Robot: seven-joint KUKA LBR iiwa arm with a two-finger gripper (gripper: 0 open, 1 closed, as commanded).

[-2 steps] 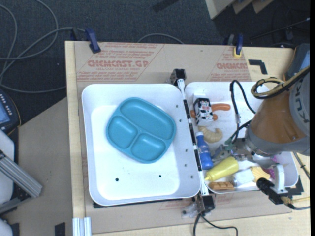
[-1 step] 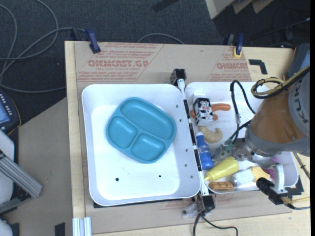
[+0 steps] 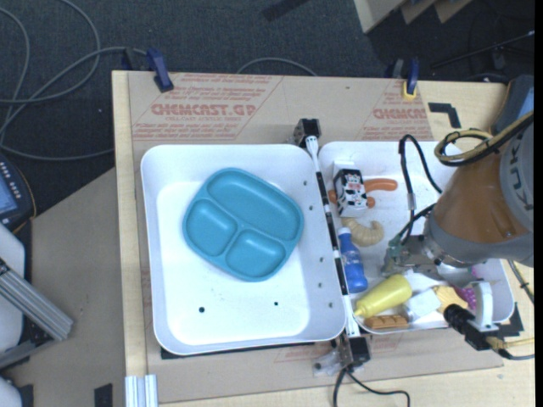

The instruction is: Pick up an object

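Gripper [image 3: 397,257], whose state I cannot tell, sits low in the right bin [image 3: 365,153], probably reaching for the yellow object [image 3: 383,296].

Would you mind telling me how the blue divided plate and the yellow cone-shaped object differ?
The blue divided plate lies flat in the left bin; the yellow cone-shaped object lies on its side in the right bin. The plate is far larger and stands alone; the cone sits among clutter by the arm.

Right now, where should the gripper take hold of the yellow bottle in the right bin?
Probably across the yellow bottle's wide middle, coming straight down. It lies on its side, tapering toward the upper right, with the blue bottle close on its left, so close the fingers across its width.
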